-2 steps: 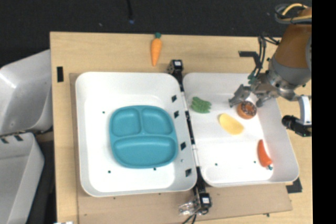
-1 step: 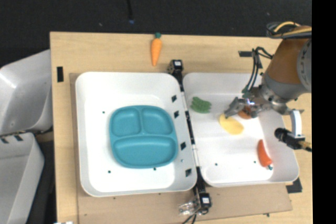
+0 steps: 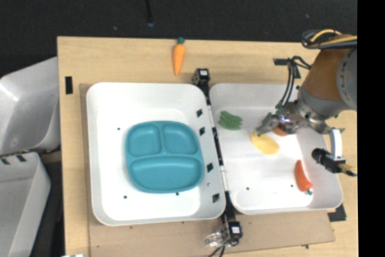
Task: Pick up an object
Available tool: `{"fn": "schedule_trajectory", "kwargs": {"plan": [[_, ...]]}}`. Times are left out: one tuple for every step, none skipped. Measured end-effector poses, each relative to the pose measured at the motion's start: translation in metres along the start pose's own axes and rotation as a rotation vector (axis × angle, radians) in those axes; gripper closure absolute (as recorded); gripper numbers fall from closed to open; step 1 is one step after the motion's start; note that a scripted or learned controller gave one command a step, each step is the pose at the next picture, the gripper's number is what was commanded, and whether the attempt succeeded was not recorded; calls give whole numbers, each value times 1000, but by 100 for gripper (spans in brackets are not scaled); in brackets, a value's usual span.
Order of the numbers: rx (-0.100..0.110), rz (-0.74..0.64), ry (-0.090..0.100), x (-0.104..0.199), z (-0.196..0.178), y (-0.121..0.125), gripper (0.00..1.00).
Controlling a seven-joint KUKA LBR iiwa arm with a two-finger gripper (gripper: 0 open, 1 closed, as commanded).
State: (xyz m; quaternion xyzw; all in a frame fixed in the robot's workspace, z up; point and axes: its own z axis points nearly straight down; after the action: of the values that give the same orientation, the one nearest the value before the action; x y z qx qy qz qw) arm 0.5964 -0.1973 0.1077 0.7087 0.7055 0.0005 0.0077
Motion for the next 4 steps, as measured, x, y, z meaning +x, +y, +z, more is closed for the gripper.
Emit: {"fn": "schedule_trajectory", "kwargs": {"plan": [[-5, 3, -1, -1, -12, 1, 100], [4, -8, 7, -1, -76, 4, 100], [8, -7, 9, -2, -95, 5, 100], [11, -11, 11, 55, -94, 0, 100]]}}
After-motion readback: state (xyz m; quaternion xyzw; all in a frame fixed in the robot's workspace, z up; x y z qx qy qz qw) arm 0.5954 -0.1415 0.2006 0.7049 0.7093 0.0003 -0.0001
